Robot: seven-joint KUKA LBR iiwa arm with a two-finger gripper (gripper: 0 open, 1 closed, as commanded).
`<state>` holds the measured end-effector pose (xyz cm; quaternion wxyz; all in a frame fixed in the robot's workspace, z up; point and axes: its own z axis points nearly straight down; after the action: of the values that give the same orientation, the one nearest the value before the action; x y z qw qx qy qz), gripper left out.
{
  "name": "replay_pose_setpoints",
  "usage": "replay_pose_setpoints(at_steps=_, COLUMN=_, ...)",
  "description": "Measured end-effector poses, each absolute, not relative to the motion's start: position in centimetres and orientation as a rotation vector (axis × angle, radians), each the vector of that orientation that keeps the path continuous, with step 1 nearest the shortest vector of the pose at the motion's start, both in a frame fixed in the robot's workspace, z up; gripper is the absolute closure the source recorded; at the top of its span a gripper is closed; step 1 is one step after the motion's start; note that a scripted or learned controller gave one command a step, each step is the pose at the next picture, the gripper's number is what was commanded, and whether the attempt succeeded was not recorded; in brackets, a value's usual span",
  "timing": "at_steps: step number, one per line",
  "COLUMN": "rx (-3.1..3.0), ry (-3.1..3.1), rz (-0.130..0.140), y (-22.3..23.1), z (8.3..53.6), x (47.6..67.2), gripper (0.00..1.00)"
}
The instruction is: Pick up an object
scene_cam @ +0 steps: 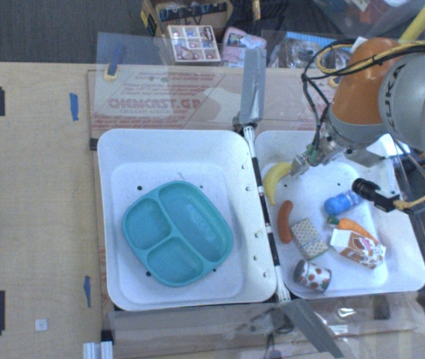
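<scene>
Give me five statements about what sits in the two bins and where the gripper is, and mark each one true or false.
1. The teal divided plate lies in the left bin. True.
2. The banana lies in the left bin beside the plate. False: it is in the right bin, near the wall between the two bins.
3. The gripper is over the right bin, close to the banana. True.
4. The gripper is lifting the blue object. False: the blue object lies on the bin floor, apart from the gripper.
5. The orange sausage lies on the plate. False: it is in the right bin, below the banana in the view.
</scene>
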<state>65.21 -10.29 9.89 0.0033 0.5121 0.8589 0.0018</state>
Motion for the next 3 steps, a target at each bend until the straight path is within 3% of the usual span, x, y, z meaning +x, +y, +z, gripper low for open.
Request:
replay_pose_setpoints(at_steps=1, rx=1.605, ry=2.693, rz=0.006, y=-10.3, z=9.9, x=65.2, gripper=0.00)
replay_pose_setpoints(at_steps=2, rx=1.473, ry=2.785, rz=-0.011, y=-10.3, z=8.7, x=66.5, gripper=0.00)
replay_pose_setpoints(at_steps=3, rx=1.461, ry=2.774, rz=0.001, y=-10.1, z=9.9, x=66.9, gripper=1.00)
